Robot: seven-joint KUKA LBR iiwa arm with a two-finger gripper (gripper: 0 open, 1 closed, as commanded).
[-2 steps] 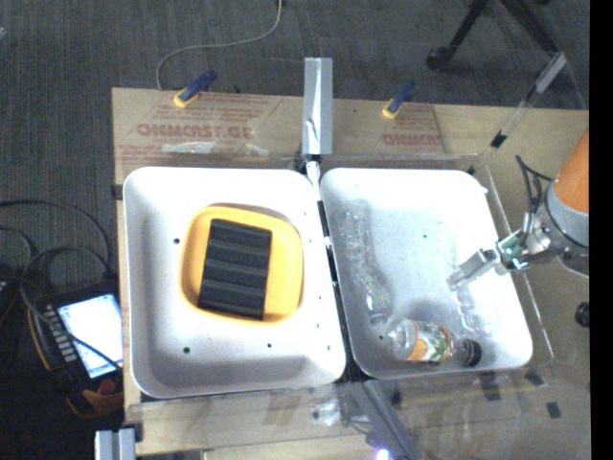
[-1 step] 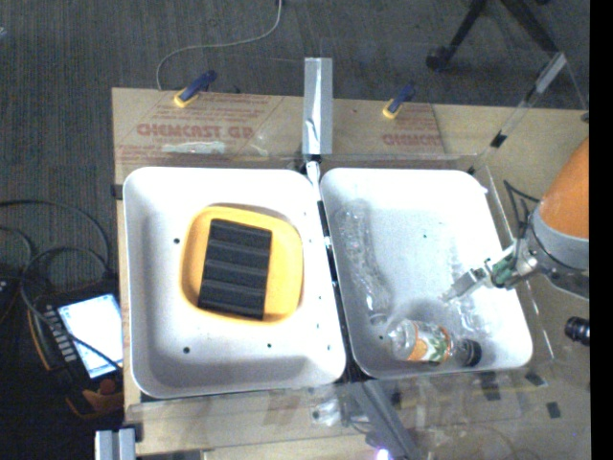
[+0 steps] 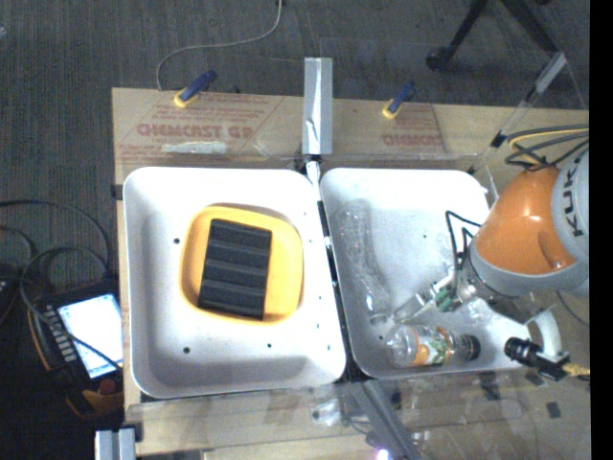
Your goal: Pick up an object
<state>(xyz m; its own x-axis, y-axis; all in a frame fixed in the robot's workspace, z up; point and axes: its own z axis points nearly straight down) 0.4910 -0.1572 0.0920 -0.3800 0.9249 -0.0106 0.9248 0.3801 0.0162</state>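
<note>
A clear plastic bottle [image 3: 431, 345] with an orange label and a black cap lies on its side near the front of the right bin [image 3: 402, 209]. A second clear, crumpled bottle [image 3: 356, 247] lies along that bin's left side. My gripper [image 3: 442, 296] reaches down from the right just above and behind the capped bottle, under the orange wrist band [image 3: 522, 228]. In the left bin [image 3: 153, 209] a yellow dish [image 3: 287, 257] carries a black ribbed block [image 3: 235, 267].
A metal divider post [image 3: 317, 103] stands behind the seam between the bins. Two blue-and-yellow clamps [image 3: 194, 87] hold the cardboard backing. A black-tipped fitting [image 3: 527, 351] sticks out by the right bin's front right corner. A tablet [image 3: 86, 329] lies on the floor at left.
</note>
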